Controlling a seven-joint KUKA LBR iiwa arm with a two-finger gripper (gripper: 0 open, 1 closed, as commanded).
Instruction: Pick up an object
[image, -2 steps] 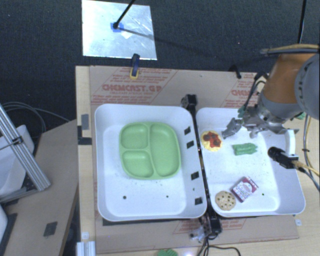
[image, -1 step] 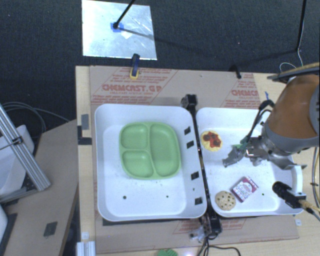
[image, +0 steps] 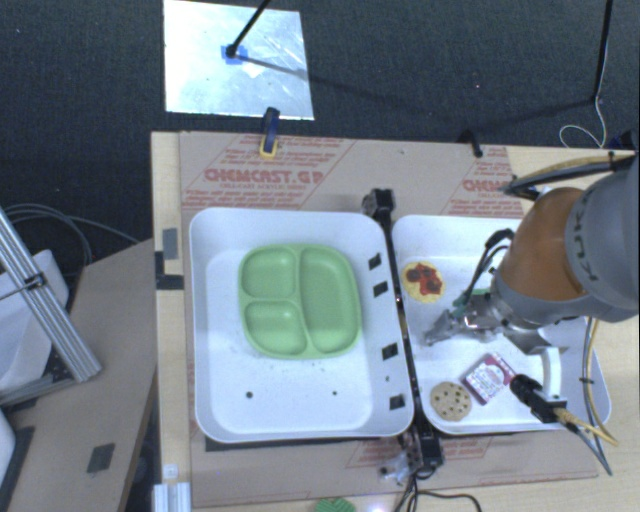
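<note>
Three items in the right bin (image: 420, 232), pizza toy (image: 423, 280), cookie (image: 451, 401), packet (image: 488, 379), around spread, empty jaws (image: 437, 331).

A light wooden desk (image: 165, 200) is seen from above at a slant. A brown cardboard sheet (image: 300, 170) printed with red lettering covers most of its top. Two shallow white bins sit side by side on the cardboard, touching along their inner edges: the left bin (image: 215, 330) and the right bin (image: 440, 235). A yellow-and-black clamp (image: 269, 133) grips the far edge of the desk. A second black clamp (image: 472, 144) sits further right on that edge.
</note>
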